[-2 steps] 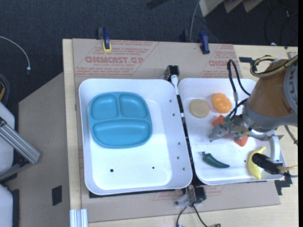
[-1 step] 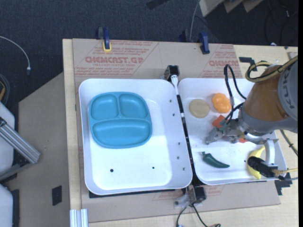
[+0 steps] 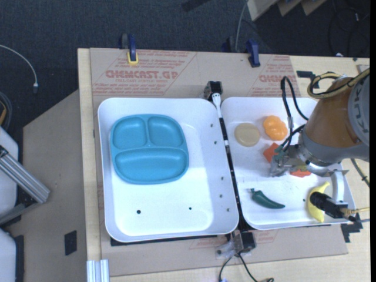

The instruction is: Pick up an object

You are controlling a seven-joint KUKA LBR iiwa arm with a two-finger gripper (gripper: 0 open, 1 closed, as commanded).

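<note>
The jaws are lowered into the right bin (image 3: 294,215), against a red item (image 3: 269,153); whether they are open or closed cannot be told. On the tabletop (image 3: 88,157), a blue divided plate (image 3: 150,148) is seen in the left bin (image 3: 108,175). In the right bin, a beige disc (image 3: 247,134) lies beside an orange ball (image 3: 274,127), a green pepper (image 3: 269,201) nearer the front, and a yellow item (image 3: 317,210) at the far right. The arm (image 3: 335,122) is extended over that bin.

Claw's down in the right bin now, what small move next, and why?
Probably close and lift a little to test the grasp. The claw sits low in the right bin against the red-orange piece, and the view doesn't show whether anything is between its fingers.
</note>
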